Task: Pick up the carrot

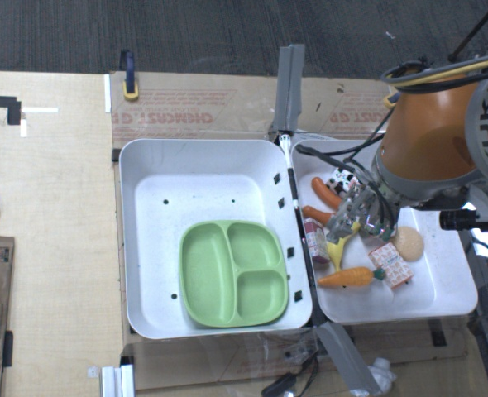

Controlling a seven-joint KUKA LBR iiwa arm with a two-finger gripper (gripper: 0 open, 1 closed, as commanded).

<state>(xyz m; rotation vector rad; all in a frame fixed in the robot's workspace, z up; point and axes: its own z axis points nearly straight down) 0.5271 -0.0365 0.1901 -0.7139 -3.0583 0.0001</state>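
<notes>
Around the carrot (346,278), white bin floor lies open below and to the right, while a banana (336,253) and small carton (390,264) crowd it above.

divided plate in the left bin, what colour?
Light green. The divided plate sits in the left bin, plainest in the camera view.

1 fixed camera above the bench (45,180), slanting down over both bins (145,246)

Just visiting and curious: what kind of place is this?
Probably a robotics lab. A robot arm reaches over two white bins, one with toy food such as a carrot, on a bench marked with tape.
</notes>
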